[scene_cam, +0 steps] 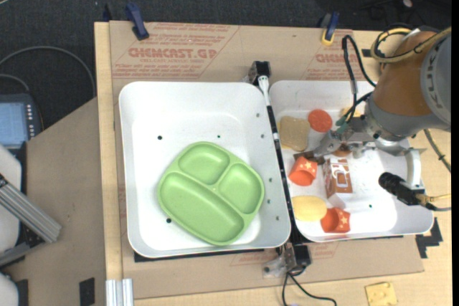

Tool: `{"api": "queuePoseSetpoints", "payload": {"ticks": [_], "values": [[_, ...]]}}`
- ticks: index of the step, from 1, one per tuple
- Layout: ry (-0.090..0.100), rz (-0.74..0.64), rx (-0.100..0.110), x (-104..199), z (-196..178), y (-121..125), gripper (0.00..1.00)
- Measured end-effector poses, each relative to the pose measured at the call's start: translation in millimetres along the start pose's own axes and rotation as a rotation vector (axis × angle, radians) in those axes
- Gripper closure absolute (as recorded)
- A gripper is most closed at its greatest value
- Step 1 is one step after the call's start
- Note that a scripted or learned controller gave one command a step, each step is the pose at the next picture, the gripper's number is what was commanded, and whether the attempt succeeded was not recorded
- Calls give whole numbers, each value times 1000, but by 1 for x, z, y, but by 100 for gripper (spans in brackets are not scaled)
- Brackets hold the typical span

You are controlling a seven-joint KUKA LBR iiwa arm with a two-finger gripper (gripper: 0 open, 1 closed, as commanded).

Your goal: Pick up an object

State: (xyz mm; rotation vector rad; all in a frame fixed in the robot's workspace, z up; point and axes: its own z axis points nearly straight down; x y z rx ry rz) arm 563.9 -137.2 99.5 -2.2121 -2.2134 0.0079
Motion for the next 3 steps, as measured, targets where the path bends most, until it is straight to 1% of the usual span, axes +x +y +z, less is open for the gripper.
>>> {"api": "queuePoseSetpoints", "payload": {"ticks": [1, 2, 3], "values": [[-2, 5, -2, -4, 17, -80, 0], [-7, 2, -17, -4, 4, -74, 100], [-6, -10, -30, 53, -92, 24, 100]]}}
